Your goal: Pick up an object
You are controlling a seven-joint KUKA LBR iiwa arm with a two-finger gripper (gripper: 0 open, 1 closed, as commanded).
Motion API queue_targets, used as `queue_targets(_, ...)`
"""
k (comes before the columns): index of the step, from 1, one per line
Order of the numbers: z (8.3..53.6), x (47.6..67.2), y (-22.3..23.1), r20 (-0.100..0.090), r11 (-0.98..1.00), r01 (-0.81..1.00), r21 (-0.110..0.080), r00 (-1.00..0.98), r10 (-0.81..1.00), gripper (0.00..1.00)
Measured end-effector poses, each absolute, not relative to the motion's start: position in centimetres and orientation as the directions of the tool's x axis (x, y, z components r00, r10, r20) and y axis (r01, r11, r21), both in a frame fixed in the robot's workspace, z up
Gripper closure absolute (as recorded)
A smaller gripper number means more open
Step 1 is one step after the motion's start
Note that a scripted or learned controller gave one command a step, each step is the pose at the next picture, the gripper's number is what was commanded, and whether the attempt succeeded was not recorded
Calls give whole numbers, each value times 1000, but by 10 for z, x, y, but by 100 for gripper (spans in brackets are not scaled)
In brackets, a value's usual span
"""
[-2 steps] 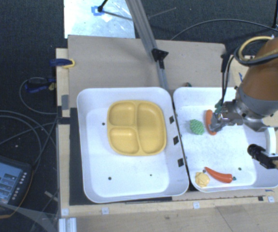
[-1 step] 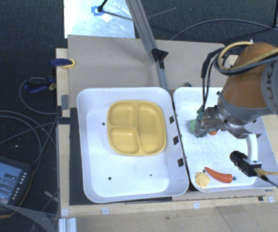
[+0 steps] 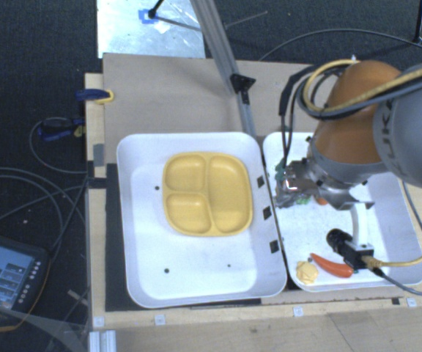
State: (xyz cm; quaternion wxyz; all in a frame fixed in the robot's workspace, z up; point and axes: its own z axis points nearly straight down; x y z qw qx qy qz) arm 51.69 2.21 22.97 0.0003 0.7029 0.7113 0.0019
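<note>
Bench [image 3: 167, 86] is tan board with two white bins side by side, dark carpet all round. Nearest, on the floor left of the bench: pendant [image 3: 2, 273] with a lit screen, cables looping near it.

Right bin [image 3: 410, 218], near-left corner: lump [image 3: 307, 272], pale yellow, small, rounded. Just right of it, possibly touching: pepper [image 3: 331, 266], orange-red, long, thin, glossy, slightly curved, lying flat on a slant with one end toward the lump. Both lie loose on the bin floor.

Left bin [image 3: 196, 273]: plate [image 3: 207, 194], yellow, rounded square, three compartments, sitting flat around the middle, a bit toward the far side. A few dark dots mark the bin floor around it.

Gripper [image 3: 293, 185] is over the right bin's left side, close to the wall between the bins. It sits farther back than the pepper and lump, apart from both. Can't tell its grip state; the wrist hides the underside. Red speck [image 3: 321, 201] just right of it, too small to ID.

Arm [image 3: 409, 123] comes in from the right, grey, with an orange band [image 3: 350, 116] above the wrist. It covers the far part of the right bin.

Far: grey pole [image 3: 218, 39] slants over the bench's back edge. Blue clamp [image 3: 94, 94] sits at the far-left corner.
</note>
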Motion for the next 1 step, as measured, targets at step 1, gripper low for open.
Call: queue_targets(1,240,515,77,3,12,1000,2,-12,1000,100)
